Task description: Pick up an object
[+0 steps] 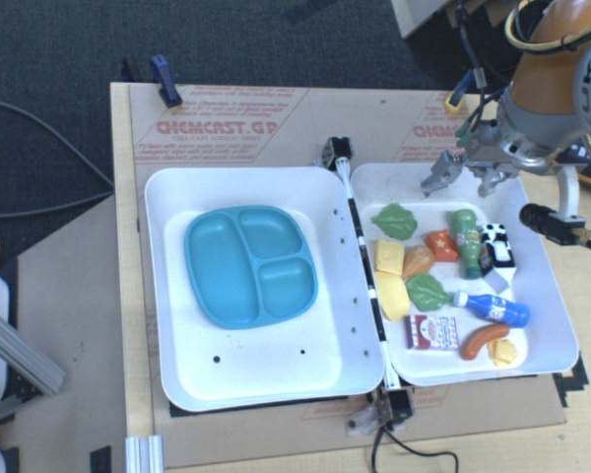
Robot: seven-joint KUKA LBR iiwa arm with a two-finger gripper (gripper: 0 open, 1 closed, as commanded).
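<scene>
Right, end effector [465,174] hangs at the upper right of the frame, over the top edge of the right bin [557,313], fingers spread apart with nothing between them. Grey arm with orange band [561,47] enters from the upper right corner.

Pickable things all lie below the end effector in the right bin, none touching it. Closest: green bottle [465,236], just below, long axis running roughly up-down in the frame. Green leafy piece [395,221] sits below and to the left. Black-and-white item [496,245] lies just right of the green bottle. Orange-red piece [440,244] sits left of the bottle, tan piece [417,260] beside it. Yellow block [389,257] and a second yellow block [394,295] lie along the bin's left wall, second green leaf [426,292] next to them. Blue bottle [495,308] lies on its side, long axis left-right, white cap end pointing left, slight tilt down to the right. Red box [431,332] lower down, white print on it, too small to read. Sausage [485,340] lies diagonal, beside a yellow piece [505,353] in the lower right.

Left bin [167,294] holds a blue divided tray [250,264], three compartments.

Cardboard [217,126] on the bench carries red print, reads roughly "CHEMCAST GP". Blue clamp [164,80] at the upper left.
</scene>
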